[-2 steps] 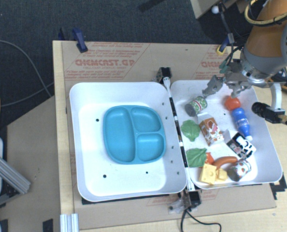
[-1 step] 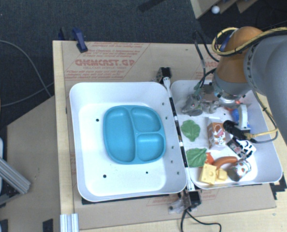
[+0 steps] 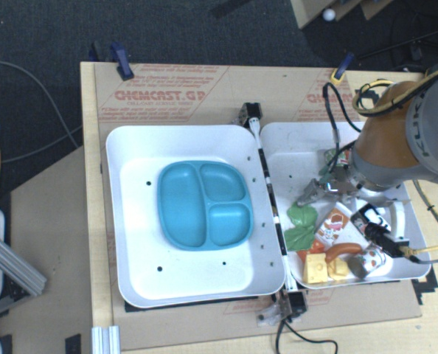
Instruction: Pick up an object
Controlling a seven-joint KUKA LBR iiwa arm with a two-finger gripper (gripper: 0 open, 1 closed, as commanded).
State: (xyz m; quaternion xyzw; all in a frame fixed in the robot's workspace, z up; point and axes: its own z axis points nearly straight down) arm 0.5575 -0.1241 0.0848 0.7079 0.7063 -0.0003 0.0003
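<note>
Toys point(image 3: 329, 242) lie heaped in the right bin point(image 3: 293, 142), just below and beside the pincer point(image 3: 324, 186), which hangs low over them. Judging by this, the reach-down step is in hand; next comes closing on one piece. Whether the pincer grips anything cannot be told.

Two shallow white bins, left bin point(image 3: 130, 220) and right bin point(image 3: 293, 142), sit side by side on a cardboard-covered tabletop point(image 3: 175, 91).
</note>
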